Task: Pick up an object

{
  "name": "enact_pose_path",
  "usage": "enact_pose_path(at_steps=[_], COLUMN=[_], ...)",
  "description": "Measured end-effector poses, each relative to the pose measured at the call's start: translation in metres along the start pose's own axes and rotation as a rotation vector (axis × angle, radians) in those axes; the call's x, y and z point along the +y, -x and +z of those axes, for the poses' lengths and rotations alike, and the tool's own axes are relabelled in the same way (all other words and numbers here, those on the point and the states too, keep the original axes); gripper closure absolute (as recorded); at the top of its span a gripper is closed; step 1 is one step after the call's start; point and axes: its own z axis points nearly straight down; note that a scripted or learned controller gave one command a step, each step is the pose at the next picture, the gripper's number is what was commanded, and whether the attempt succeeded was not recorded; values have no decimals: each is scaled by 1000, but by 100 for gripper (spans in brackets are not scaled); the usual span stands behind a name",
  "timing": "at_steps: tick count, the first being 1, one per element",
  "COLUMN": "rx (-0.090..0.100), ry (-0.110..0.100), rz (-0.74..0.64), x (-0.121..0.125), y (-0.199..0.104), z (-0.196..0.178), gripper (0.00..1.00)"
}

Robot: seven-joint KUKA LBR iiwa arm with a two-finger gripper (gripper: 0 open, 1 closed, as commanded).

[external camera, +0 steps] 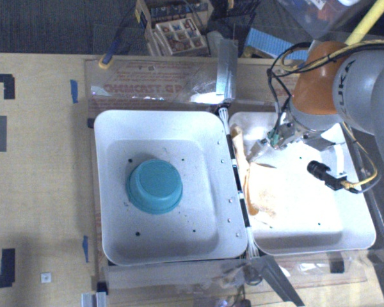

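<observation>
From the camera view, looking down at a slant, two shallow white plastic bins sit side by side on the pale wooden tabletop (38, 190). The left bin (115, 126) holds one round teal plastic bowl (155, 185), lying upside down near the middle of the bin floor, well apart from every wall. The right bin (358, 235) holds one flat, tan, translucent sheet-like thing (264, 194) lying against its left wall; what it is made of is too blurred to tell.

The grey arm with its orange band (320, 75) reaches in from the right and hangs over the upper left part of the right bin. Its tool (272, 139) points down and left, near the top edge of the tan sheet. Whether it is spread or pressed together I cannot tell, and nothing can be seen between its tips.

The bowl looks light, stiff and smooth, so I judge it would slip under a pinch across its domed base; the rim edge where it meets the bin floor, or the sloped side wall, seems the better hold. The tan sheet looks thin and limp, likely hard to lift off the floor except at a raised edge.

Count: two bins, one bowl, one tan sheet, one arm.
</observation>
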Motion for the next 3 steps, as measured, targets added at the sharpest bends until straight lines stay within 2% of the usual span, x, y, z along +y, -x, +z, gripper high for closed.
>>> enact_pose_path(at_steps=[1,3], rx=[0,-3], ry=[0,2], rz=[-19,-61], x=[-4,9], y=[-1,4], z=[0,0], gripper=[0,0])
